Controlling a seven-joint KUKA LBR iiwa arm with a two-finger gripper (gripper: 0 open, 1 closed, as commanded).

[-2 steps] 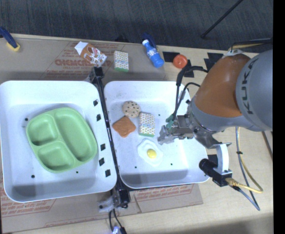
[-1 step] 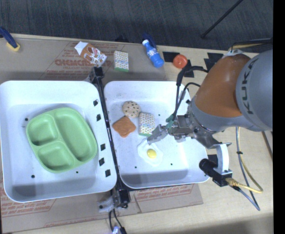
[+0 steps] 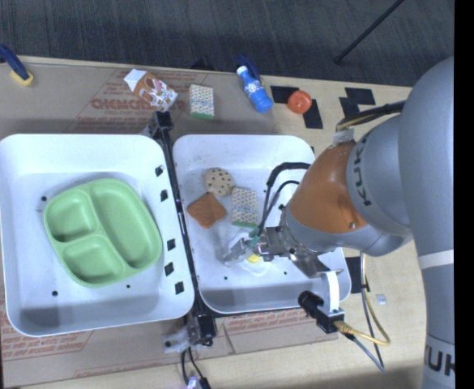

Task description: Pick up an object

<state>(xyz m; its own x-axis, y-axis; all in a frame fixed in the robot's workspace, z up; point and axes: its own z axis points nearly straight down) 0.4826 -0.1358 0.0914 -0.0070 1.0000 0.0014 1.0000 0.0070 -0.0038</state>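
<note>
Bench (image 3: 83, 112): cardboard-covered top bearing two shallow white bins side by side.
Arm (image 3: 399, 177): grey with an orange band above the wrist, reaching in from the right and bent down over the right bin.
Left bin (image 3: 14, 217): holds a green divided plate (image 3: 100, 232), lying flat near its middle.
Right bin (image 3: 245, 148): holds the small items and the arm's working end.
Gripper (image 3: 249, 251): low in the right bin's lower middle, among clear and yellowish bits; whether it is open, closed or gripping anything cannot be told.
Brown square piece (image 3: 207, 210): in the right bin, left of centre, just below the cookie.
Patterned packet (image 3: 244, 204): beside the brown square piece on its right, just above the gripper.
Round cookie (image 3: 218, 181): speckled, in the right bin's upper middle, near the packet's top corner.
Behind the bins: a snack wrapper (image 3: 149, 89), a small patterned box (image 3: 202, 100), a blue bottle (image 3: 254, 89) lying on its side, an orange ball (image 3: 300, 101).
</note>
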